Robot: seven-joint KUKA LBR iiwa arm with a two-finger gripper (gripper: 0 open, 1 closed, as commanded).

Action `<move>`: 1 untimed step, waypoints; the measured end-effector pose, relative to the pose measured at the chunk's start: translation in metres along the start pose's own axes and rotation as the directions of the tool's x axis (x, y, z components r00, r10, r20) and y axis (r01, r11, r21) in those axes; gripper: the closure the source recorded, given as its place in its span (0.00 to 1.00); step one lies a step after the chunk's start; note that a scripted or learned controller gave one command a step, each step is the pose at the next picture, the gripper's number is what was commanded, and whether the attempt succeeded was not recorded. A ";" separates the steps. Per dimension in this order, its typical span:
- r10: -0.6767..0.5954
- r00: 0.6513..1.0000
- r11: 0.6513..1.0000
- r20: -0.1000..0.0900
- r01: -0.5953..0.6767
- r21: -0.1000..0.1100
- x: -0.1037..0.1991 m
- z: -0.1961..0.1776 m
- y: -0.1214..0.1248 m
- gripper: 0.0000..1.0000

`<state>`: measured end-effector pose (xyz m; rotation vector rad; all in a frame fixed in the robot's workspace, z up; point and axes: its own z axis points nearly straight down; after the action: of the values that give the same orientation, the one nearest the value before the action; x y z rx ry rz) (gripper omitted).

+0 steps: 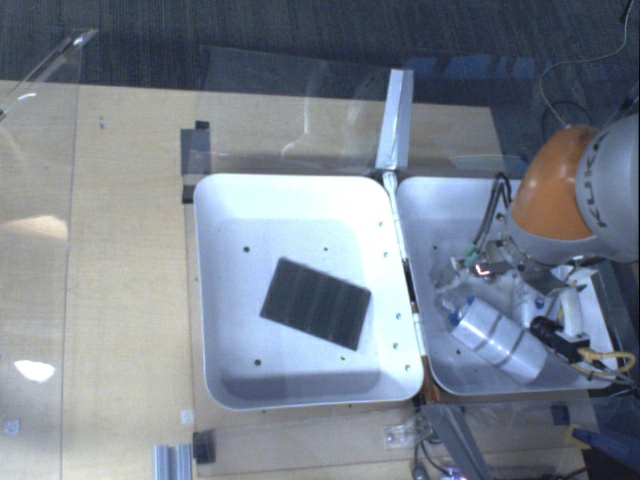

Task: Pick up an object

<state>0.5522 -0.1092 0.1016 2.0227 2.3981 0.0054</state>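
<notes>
We look down on a pale wooden bench [110, 298] set against dark blue-grey carpet [250, 8], which fills the view from ten to two o'clock. Clear plastic panels [40, 218] stand at nine o'clock, catching soft glare from overhead light. A grey metal post [396, 118] rises at twelve o'clock, and loose cables [590, 63] trail across the floor at two o'clock.

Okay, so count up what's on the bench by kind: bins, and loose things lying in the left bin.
Shallow white bins: 2, left and right
Dark grey ribbed flat rectangular pads: 1, in the left bin
Total: 3
</notes>
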 end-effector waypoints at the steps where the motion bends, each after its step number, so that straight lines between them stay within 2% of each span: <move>1: -0.014 1.000 1.000 0.002 0.014 -0.008 0.010 0.013 0.053 0.00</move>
<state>0.6028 -0.0904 0.0892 2.0023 2.4069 0.0129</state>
